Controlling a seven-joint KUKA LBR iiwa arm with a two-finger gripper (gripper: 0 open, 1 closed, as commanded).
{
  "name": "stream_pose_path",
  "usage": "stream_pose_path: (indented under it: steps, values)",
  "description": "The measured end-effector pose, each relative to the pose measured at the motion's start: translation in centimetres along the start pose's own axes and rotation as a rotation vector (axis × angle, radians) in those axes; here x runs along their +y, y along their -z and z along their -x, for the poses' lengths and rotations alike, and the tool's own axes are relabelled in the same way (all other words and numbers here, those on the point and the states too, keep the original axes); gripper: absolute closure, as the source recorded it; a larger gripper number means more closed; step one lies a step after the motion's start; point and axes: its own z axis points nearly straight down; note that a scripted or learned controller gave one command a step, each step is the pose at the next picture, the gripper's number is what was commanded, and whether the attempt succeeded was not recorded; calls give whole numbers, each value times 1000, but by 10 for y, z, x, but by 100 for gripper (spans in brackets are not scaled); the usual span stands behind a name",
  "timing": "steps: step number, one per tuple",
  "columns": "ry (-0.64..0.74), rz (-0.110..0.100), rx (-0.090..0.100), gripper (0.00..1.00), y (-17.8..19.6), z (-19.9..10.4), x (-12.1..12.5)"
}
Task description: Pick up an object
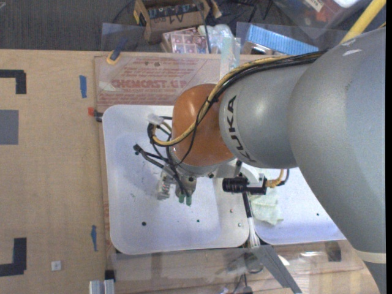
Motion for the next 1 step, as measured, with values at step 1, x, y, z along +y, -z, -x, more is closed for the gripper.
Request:
stream_pose_path:
  steps: [1]
  values:
    - [-83,-6,8,100,-12,54,4]
